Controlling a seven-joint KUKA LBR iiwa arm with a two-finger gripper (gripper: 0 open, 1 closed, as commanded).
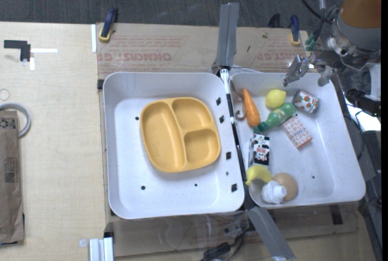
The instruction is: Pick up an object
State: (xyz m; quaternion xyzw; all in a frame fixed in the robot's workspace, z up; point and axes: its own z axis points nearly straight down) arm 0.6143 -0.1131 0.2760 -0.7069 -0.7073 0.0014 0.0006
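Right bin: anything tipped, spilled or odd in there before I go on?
Nothing spilled. The green bottle and the small can lie on their sides in the right bin, and the carrot sits close to the divider wall. The rest is loosely scattered; the yellow divided plate lies flat in the left bin.

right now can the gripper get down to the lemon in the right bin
Probably yes. The gripper hangs over the right bin's far edge, and the lemon lies close below it with its top uncovered. The green bottle touches its near side, and the can sits close by, which could crowd the fingers.
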